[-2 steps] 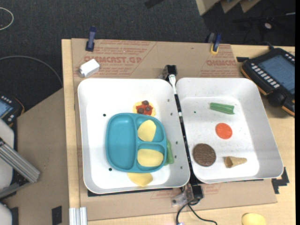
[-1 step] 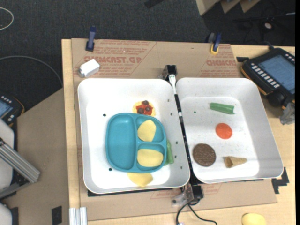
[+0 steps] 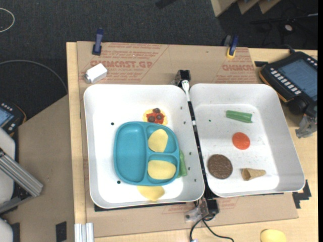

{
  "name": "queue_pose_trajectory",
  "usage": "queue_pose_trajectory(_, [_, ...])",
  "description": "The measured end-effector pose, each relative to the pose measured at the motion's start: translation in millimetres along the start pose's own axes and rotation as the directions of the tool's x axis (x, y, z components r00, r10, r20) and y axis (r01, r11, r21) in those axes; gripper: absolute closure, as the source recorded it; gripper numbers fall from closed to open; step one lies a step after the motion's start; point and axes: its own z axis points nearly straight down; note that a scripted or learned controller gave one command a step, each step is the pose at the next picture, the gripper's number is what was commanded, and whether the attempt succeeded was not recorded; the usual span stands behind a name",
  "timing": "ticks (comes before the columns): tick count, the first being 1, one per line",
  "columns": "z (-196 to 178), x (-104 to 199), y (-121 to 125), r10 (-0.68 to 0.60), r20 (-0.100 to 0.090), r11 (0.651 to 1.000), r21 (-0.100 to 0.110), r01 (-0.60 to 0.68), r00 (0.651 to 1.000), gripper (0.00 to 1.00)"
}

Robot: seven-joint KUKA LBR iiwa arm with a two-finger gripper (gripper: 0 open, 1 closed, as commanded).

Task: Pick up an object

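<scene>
Nearest the camera, a yellow rounded item (image 3: 272,235) is seen at the lower edge, beside a cable (image 3: 201,229) that runs out from under the bins.

Two white bins are set side by side on a cardboard sheet (image 3: 146,64) that covers the surface. Red print is repeated across the sheet; on the left it can be read roughly as "CHEMCAST GP", while the smaller lines are too fine to read. The sheet is held at its far edge by two blue clamps (image 3: 98,41).

In the left bin (image 3: 96,135), a blue divided plate (image 3: 132,153) is placed. Its two right compartments are each occupied by a yellow piece (image 3: 158,140). A third yellow piece (image 3: 151,191) lies against the plate's near rim, and a small pizza toy (image 3: 155,116) with dark and red spots lies just beyond the far rim.

In the right bin (image 3: 282,135), four items are laid well apart: a green pod (image 3: 238,116), a red disc (image 3: 241,140), a brown cookie (image 3: 220,166) and a tan cone (image 3: 252,173).

A handheld control unit (image 3: 295,79) with a screen rests at the right; no writing on it can be read.
</scene>
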Motion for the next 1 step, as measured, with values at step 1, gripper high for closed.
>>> queue_pose_trajectory(1, [22.2,0.1,11.4,-0.001,0.000,1.000,-0.001,0.001,1.000,1.00])
